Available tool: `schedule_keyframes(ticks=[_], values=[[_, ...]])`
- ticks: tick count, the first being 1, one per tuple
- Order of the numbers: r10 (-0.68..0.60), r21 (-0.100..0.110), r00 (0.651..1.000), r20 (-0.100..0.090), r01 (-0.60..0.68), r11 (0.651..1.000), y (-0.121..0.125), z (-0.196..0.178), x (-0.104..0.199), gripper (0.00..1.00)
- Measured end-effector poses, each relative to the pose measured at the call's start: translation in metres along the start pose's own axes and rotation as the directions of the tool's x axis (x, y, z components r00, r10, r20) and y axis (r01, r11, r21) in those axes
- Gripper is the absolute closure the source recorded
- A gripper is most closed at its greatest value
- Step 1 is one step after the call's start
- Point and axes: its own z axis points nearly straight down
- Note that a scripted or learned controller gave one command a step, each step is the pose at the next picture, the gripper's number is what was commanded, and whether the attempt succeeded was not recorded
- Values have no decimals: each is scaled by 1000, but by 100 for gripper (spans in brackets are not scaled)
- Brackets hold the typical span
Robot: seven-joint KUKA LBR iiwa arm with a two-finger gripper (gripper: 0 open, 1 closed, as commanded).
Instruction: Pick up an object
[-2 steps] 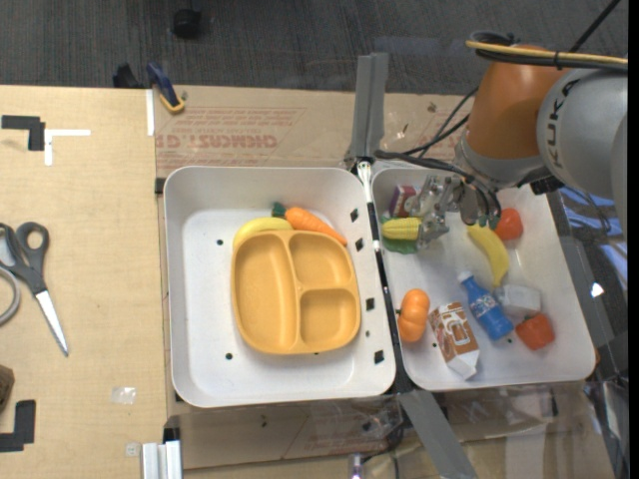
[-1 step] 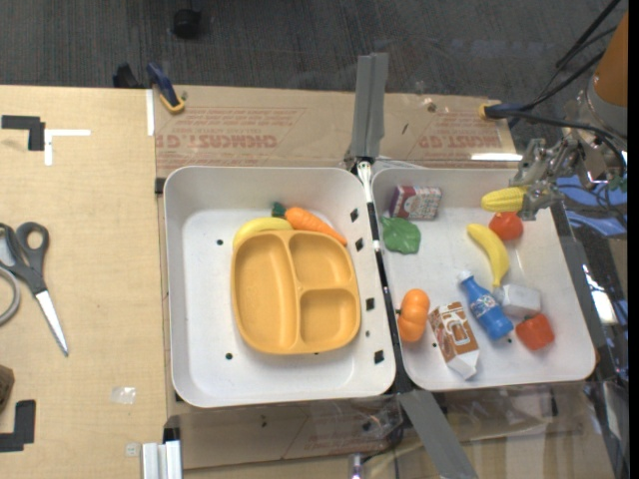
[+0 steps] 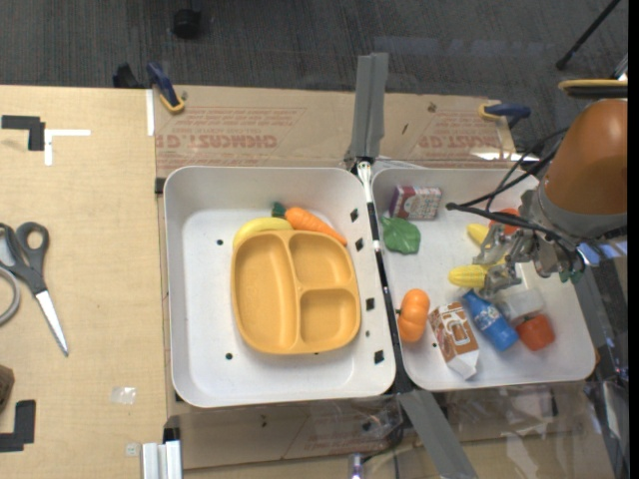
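My gripper [image 3: 502,265] hangs low over the right bin [image 3: 574,367], under the arm's orange band. Just left of it lies a yellow corn-like piece [image 3: 465,276], and a blue bottle [image 3: 493,323] lies just below it. Around them are a red piece [image 3: 537,333], a small carton [image 3: 455,339], an orange fruit [image 3: 412,313], a green piece [image 3: 401,236], a purple-and-white box [image 3: 417,203] and a small yellow piece [image 3: 478,234]. I see no object lifted off the bin floor.
The left bin [image 3: 190,297] holds a yellow divided plate [image 3: 297,292], with a carrot [image 3: 314,223] and a banana [image 3: 258,228] at its far edge. Scissors [image 3: 38,282] lie on the bench at the far left. Cables trail from the wrist over the right bin's back.
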Motion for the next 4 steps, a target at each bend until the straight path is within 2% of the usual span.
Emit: schedule_keyframes(ticks=[1,2,3,4], values=[[165,4,986,26,-165,986,53,6,42,100],[-33,3,999,19,33,999,-24,11,83,100],[-35,5,999,32,35,999,-23,9,79,0],[30,-1,1000,0,-30,1000,11,17,19,0]])
